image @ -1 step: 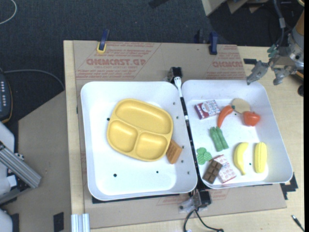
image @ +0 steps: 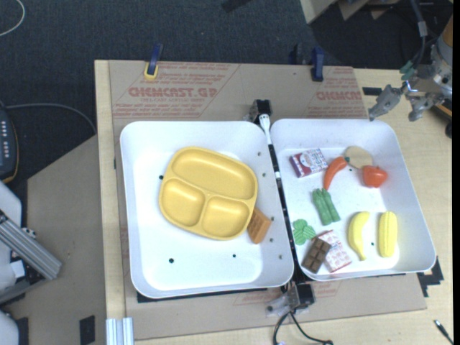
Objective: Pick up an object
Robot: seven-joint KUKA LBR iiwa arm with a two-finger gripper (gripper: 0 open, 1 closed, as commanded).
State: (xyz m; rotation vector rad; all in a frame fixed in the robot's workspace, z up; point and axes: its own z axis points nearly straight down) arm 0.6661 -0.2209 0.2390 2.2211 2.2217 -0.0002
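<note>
While my gripper [image: 394, 100] hangs spread wide and holding nothing above the right bin's [image: 415, 192] far corner, nothing is picked yet. The toy carrot [image: 334, 172] and banana [image: 359, 234] lie inside, waiting.

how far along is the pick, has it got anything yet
Nothing looks done: the pincer sits past the top right corner of the right white bin, with nothing visible between its fingers. The orange toy carrot, yellow toy banana and yellow corn cob all lie in that bin. Descent, grasp and lift remain.
</note>
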